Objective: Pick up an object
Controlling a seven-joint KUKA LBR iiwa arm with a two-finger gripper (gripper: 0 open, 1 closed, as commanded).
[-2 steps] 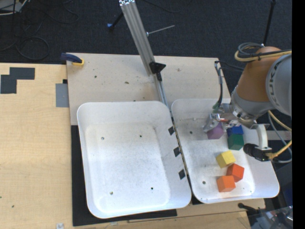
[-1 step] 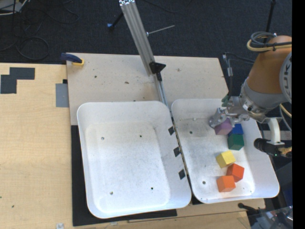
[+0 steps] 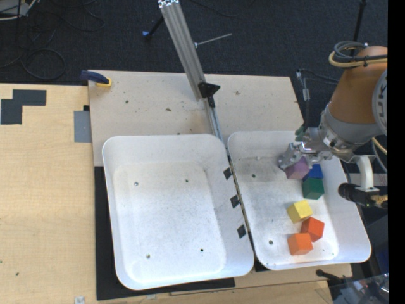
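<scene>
Blocks sit in the right bin (image 3: 266, 246), and I take the purple block (image 3: 297, 169) as my landmark; it is a small mauve cube, tilted, lying in the bin's upper part; the gripper (image 3: 293, 158) presses down on its upper edge, and I cannot tell whether the block is clamped or merely touched, since the metal head hides that spot. Just right of purple I see a blue block (image 3: 315, 171), half covered by the arm (image 3: 354, 100); a green block (image 3: 312, 187) lies just below-right of purple; a yellow block (image 3: 300, 210) further below; beyond it a red block (image 3: 314, 227) and an orange block (image 3: 299, 243), touching. Left of purple lies the left bin (image 3: 126, 170).
</scene>
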